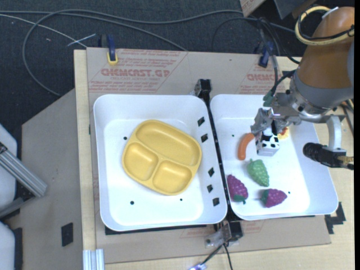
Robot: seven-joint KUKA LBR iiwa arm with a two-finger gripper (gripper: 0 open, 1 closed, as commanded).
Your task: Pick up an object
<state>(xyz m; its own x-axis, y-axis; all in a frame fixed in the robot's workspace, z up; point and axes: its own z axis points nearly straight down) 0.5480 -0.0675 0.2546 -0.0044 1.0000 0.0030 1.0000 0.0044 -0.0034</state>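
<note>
Nearest you, in the right bin [315, 204], two purple grape bunches [237, 188] [273, 197] lie just below a green piece [259, 172]; the yellow divided plate [162, 157] sits in the left bin [107, 151]; further back, your end effector [268, 129] hovers over a black-and-white block [269, 145] beside an orange carrot [245, 145]; you cannot tell its grip state.

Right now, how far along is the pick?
Done: the gripper has reached the right bin, low over a black-and-white toy beside the orange carrot. In hand: nothing I can confirm. Left: grasp and lift. The green piece and two purple grape bunches lie untouched.
</note>
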